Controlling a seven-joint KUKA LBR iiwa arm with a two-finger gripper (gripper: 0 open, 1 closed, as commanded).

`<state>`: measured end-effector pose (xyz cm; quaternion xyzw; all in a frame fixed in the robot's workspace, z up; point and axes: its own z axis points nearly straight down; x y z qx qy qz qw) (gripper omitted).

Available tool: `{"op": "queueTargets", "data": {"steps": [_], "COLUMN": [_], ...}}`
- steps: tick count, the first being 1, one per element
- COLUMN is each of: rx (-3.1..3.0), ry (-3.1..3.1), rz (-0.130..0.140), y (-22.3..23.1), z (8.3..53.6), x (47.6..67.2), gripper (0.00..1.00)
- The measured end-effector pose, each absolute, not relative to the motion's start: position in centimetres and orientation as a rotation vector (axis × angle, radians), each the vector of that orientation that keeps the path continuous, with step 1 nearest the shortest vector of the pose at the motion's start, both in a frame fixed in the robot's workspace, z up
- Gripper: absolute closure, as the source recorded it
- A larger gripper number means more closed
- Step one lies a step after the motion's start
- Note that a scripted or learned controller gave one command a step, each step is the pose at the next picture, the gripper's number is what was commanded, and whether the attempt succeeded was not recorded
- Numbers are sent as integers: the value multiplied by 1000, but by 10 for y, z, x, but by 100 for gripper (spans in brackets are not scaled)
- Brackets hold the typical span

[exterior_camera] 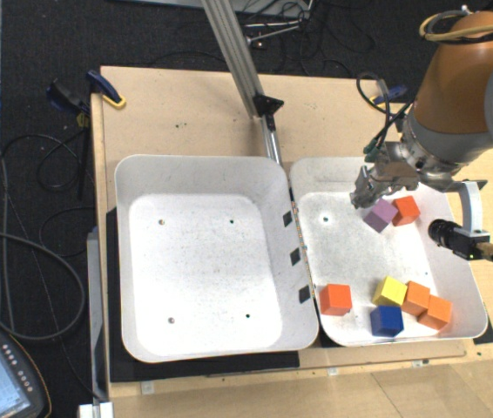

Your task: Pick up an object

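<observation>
Arm reaching in from the right, dark two-finger gripper (366, 195) low over the far part of the right-hand shallow white plastic bin (344, 331). Gripper tip sits at the far-left edge of a small purple cube (380, 215), which looks tilted; can't tell if the claw is wide, narrow or on the block, since the wrist hides the tips from this angle. A small orange cube (406, 209) lies touching or just beside the purple one on its right. Near end of the same bin: a second orange cube (336, 299) alone at the left, then a cluster to the right of it, a yellow cube (392, 291), a blue cube (387, 320) just nearer than it, and two more orange blocks (427, 305) side by side at the right. Left-hand white bin (133, 233) has nothing in it. My read: approach/grasp step on the purple cube, lift not yet done. Next move needs the jaws straddling the purple cube squarely, closing without snagging the orange neighbour, then a straight lift. Risk: tilted cube plus adjacent block means an edge pinch and a slip out.
</observation>
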<state>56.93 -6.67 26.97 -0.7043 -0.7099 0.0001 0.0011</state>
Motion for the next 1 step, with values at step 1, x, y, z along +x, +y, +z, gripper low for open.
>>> {"op": "queueTargets", "data": {"steps": [1], "rx": [-2212], "ry": [-2231], "rz": [-3], "y": [-10], "z": [267], "x": [590], "gripper": [100]}}
